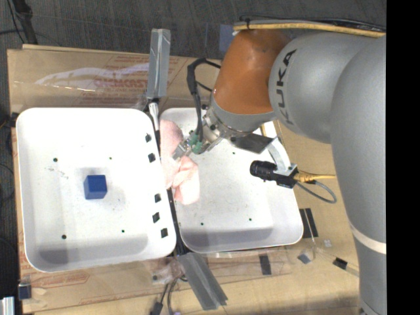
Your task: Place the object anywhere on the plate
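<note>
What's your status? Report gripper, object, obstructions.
Gripper low over right bin's left side, at pink object. Blue cube sits in left bin.

- floor up top is dark grey carpet-looking stuff point(98, 5), pretty dim back there
- the bench point(65, 64) is light tan wood, and there's a clear plastic sheet with faded red print on it point(92, 81) lying on the far left part
- a grey metal bar point(157, 64) stands between the two white bins point(39, 254), another grey strip point(203, 284) at the near edge
- little black tape bits point(308, 222) on the right side of the bench
- lighting's even, soft shadows only
</note>
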Motion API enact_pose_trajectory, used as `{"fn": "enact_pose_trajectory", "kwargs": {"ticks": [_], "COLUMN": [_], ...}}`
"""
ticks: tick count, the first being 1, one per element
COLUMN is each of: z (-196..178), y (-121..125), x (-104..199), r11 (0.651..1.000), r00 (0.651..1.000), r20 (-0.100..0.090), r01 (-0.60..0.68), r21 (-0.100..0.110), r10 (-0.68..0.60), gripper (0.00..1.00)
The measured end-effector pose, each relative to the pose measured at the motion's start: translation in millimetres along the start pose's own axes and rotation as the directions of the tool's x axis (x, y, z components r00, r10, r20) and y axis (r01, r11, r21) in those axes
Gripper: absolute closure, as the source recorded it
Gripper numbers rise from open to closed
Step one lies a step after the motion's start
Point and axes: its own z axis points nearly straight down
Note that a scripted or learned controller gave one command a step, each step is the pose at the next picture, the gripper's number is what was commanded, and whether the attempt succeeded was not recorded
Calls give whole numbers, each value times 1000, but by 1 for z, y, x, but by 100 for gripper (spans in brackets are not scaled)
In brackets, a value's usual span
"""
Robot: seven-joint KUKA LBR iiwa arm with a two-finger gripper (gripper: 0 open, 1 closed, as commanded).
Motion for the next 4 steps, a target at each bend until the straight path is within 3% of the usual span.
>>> {"fn": "enact_pose_trajectory", "kwargs": {"ticks": [1, 2, 3, 4], "z": [5, -8, -9, -9], "y": [27, 62, 94, 94], "x": [36, 70, 111, 111], "r11": [920, 689, 559, 559], "r00": [920, 689, 559, 559], "r20": [1, 4, 6, 7], "r01": [393, 724, 829, 829], "r21": [0, 0, 0, 0], "r10": [-393, -724, -829, -829], "gripper": [100, 100, 100, 0]}}
